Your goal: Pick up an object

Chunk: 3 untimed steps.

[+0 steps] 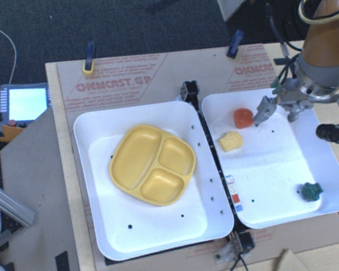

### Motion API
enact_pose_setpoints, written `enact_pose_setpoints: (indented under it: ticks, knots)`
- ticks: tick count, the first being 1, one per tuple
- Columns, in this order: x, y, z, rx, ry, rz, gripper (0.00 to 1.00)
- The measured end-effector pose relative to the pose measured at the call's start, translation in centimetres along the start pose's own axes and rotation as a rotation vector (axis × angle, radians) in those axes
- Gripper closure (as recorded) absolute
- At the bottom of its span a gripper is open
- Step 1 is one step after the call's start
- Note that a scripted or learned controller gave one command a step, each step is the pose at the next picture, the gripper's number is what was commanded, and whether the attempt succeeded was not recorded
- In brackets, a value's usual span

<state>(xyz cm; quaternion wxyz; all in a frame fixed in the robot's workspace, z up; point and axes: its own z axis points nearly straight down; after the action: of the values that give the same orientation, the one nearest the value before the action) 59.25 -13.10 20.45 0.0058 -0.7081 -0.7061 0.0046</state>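
The red object [243, 117] is sitting near the 11 o'clock corner of the right bin [326, 161], untouched on the white floor, and the gripper [275, 109] is hanging just beside it at its 3 o'clock side. The gripper is showing its fingers spread apart with nothing between them, one finger [263, 111] angling down toward the red piece, though whether its tip is touching the piece is hard to judge from this slanted view. As I am reading it, the pick is only beginning: the arm [322, 33] is reaching in from 3 o'clock and is lined up over the bin, but nothing is being lifted and the closing and raising are yet to be done. Counting the loose things in the right bin, three are lying there: the one red object, one pale yellow object [231, 141] just below it toward 7 o'clock, and one dark green object [311, 191] well apart, down at the bin's 5 o'clock corner. The left bin [96, 190] is holding one yellow divided plate [153, 164] with three compartments, lying flat near the middle. That is making two bins, one plate and three small candidates, with the red one looking to be the likeliest target given how near the gripper is hanging.
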Motion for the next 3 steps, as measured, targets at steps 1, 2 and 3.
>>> enact_pose_setpoints:
  ticks: [1,2,3]
  knots:
    - [0.0,0.3,-0.8,-0.015,-0.002,-0.003,0.0]
    - [0.6,0.5,3.6,-0.008,0.0,-0.004,0.0]
    - [-0.4,0.6,8.9,-0.009,-0.001,-0.001,0.0]
